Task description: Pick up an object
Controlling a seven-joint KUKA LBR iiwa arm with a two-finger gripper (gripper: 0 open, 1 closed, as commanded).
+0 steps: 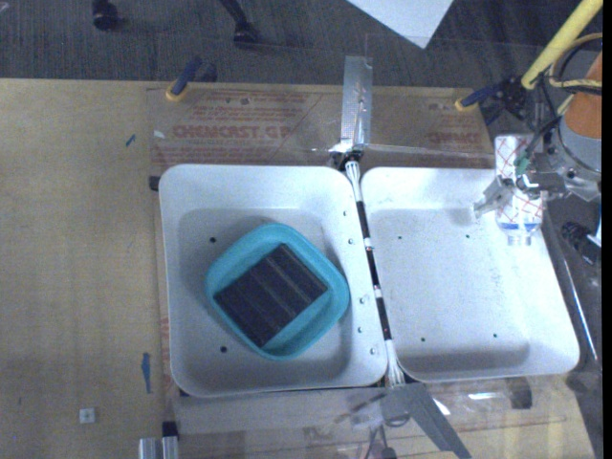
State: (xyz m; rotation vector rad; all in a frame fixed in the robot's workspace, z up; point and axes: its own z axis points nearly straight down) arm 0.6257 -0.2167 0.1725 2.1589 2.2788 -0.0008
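Note:
A teal square dish with a dark ridged insert (277, 290) lies flat in the left bin (182, 199), turned about a corner so it sits like a diamond. My gripper (509, 207) hangs over the far right corner of the right bin (459, 352), well away from the dish. The grey arm with its orange band (585, 113) comes in from the right edge above it.
A metal divider with white clips (368, 256) runs between the two bins. Clamps and a metal bracket (356, 103) sit on the bench behind the bins. Cables and a yellow hose (564, 36) crowd the top right.

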